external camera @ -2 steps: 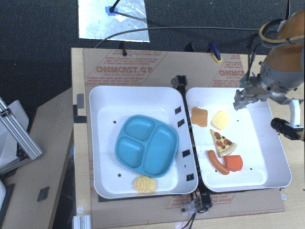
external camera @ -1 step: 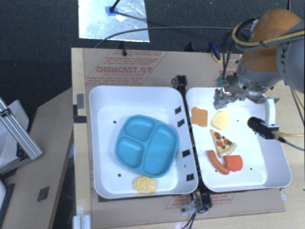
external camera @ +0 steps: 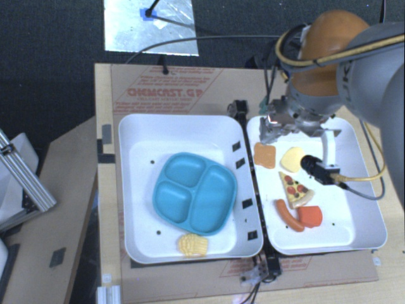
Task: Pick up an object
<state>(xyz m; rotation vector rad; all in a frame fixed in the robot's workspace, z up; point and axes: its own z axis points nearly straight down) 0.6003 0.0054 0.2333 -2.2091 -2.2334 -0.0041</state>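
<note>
In the right bin (external camera: 364, 230) lie a tan toast slice (external camera: 266, 156), a pale yellow wedge (external camera: 291, 159), a pizza slice (external camera: 296, 189), a red sausage (external camera: 288, 215) and an orange-red block (external camera: 310, 216). My gripper (external camera: 273, 130) hangs over the bin's back left corner, just behind the toast slice. I see nothing held in it. The grey arm with its orange band (external camera: 329, 49) reaches in from the upper right and hides the back of that bin.
The left bin (external camera: 136, 170) holds a blue divided plate (external camera: 194, 192) and a yellow corn piece (external camera: 192, 244) near its front wall. A black-clipped divider (external camera: 248, 182) runs between the bins. A foil sheet (external camera: 150, 18) lies behind the bench.
</note>
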